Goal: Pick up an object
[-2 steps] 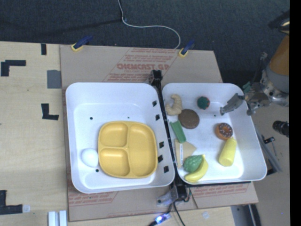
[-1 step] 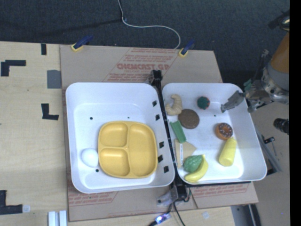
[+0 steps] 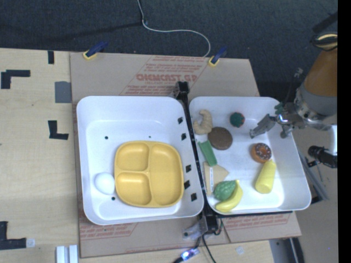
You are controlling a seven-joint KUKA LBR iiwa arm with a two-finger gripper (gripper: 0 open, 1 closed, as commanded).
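Note:
My gripper point(image 3: 272, 129) hangs over the right rim of the right bin point(image 3: 285, 199), fingers spread open and nothing between them. In that bin lie a small dark green ball point(image 3: 236, 119), a brown round disc point(image 3: 221, 138), a tan knobbly piece point(image 3: 203, 122), an orange doughnut-like ring point(image 3: 261, 152), a yellow oblong piece point(image 3: 265, 177), a green strip point(image 3: 208, 153), a cream wedge point(image 3: 219, 174), a green leafy lump point(image 3: 224, 189) and a yellow banana point(image 3: 231, 200). The ring lies just below and left of the fingers, and the ball is to their left.
The left bin point(image 3: 98, 114) holds a yellow divided plate point(image 3: 148, 173) and a white egg point(image 3: 104, 182). Black clips line the shared wall between the bins point(image 3: 189, 141). A cable point(image 3: 164, 29) runs across the dark floor behind the bench.

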